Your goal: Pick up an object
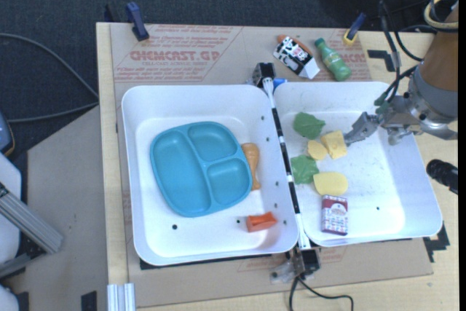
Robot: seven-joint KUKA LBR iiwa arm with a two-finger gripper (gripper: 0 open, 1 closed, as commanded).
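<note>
**Gripper low over right bin, nothing grasped**

The gripper (362,129) sits in the right bin (408,218), fingers parted, holding nothing, just beside a yellow block (334,144). Nearby lie green leaf pieces (309,125), a yellow lemon-like piece (330,182) and a red carton (335,215). The left bin (138,156) holds a blue divided plate (202,167).

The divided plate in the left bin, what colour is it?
Light blue, plain to see in the camera view.
</note>
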